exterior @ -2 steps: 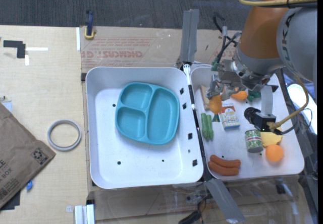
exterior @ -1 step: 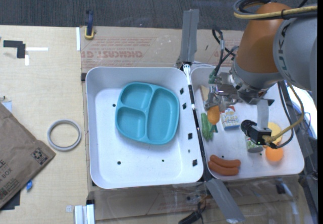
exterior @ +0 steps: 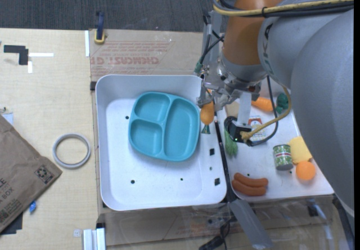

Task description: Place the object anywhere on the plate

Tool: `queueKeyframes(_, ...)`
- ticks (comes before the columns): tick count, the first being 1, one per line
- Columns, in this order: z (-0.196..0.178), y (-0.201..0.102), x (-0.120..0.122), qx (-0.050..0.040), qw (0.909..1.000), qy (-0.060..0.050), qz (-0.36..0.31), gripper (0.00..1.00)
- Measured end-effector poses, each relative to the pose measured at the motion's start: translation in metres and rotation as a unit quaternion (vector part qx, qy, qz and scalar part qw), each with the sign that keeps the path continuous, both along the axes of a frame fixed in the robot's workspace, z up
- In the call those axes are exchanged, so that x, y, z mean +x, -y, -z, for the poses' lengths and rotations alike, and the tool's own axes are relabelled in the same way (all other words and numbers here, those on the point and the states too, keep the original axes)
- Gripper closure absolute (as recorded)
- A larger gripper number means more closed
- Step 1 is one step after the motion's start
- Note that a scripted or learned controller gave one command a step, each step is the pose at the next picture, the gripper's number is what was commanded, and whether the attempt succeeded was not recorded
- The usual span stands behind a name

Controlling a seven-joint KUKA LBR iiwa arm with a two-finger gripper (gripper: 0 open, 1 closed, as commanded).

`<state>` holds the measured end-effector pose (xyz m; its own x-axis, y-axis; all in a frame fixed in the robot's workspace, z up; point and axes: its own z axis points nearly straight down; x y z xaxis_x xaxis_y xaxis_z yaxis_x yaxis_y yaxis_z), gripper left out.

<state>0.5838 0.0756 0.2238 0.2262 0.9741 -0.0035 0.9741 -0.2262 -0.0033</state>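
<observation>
- Overhead, the camera view has a teal plate (exterior: 165,126) with three compartments lying flat in the left white bin (exterior: 112,187), toward that bin's upper middle.
- The hand (exterior: 209,107) hangs at the plate's right edge, over the wall between the two bins, below the arm's (exterior: 315,52) orange band (exterior: 247,29).
- An orange object (exterior: 207,114) sits just under the hand, right beside the plate's right rim; whether the fingers grip it or merely touch it I cannot tell, nor how wide they stand.
- Right of the plate, the right white bin (exterior: 315,190) holds a green leafy item (exterior: 230,144) near the dividing wall, a carrot-like orange piece (exterior: 262,104) farther up, and a small green can (exterior: 282,156).
- Just beside the can lie a yellow piece (exterior: 300,149) and an orange ball (exterior: 306,170).
- A reddish sausage-shaped item (exterior: 250,184) lies at that bin's lower edge, below and right of the plate.
- Left of the plate, on the desk (exterior: 45,91), a grey tape ring (exterior: 71,150) rests, with a brown cardboard box (exterior: 19,175) farther left and lower.
</observation>
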Motion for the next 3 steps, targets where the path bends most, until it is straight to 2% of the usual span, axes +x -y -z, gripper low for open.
queueKeyframes(1, 0.000, 0.000, 0.000, -0.0002, 1.0000, 0.000, 0.000, 0.00)
queueKeyframes(2, -0.104, -0.016, 0.059, -0.0001, 0.9999, 0.001, 0.012, 0.00)
queueKeyframes(3, -0.049, -0.035, -0.006, -0.0007, 0.9982, 0.000, 0.059, 0.00)
